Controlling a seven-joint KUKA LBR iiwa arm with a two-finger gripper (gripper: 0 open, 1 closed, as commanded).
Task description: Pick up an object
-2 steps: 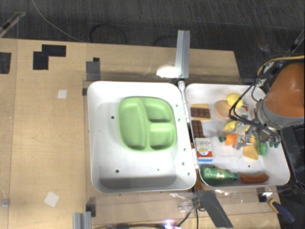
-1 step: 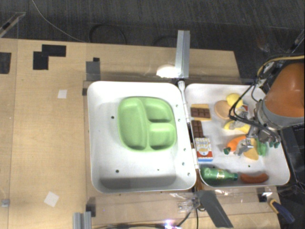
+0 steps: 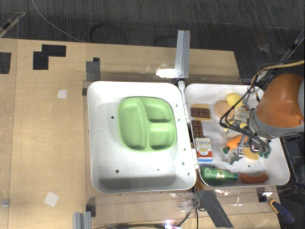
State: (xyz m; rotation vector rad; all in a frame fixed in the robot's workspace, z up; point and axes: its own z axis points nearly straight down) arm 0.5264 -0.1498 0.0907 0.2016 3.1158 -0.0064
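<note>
Fingers [image 3: 237, 152] blurred amid cables, orange item [image 3: 232, 142] half-hidden

Divided tray [image 3: 145, 123] in left bin [image 3: 102, 175], bottle [image 3: 218, 175] and sausage [image 3: 253, 178] along right bin [image 3: 283, 173] front edge, chocolate bar [image 3: 200, 112] behind

The left bin [image 3: 100, 128] carries a green divided tray [image 3: 145, 123] at its centre; bare white floor runs round it, widest toward 6 and 9 o'clock. The right bin [image 3: 209, 92] is crowded: chocolate bars [image 3: 200, 112] and a small carton [image 3: 203, 148] line its 9 o'clock wall, a green bottle [image 3: 218, 175] and a sausage [image 3: 254, 178] block 6 o'clock, and the arm [image 3: 281, 104] covers 3 o'clock. Open floor lies along 12 o'clock.
</note>
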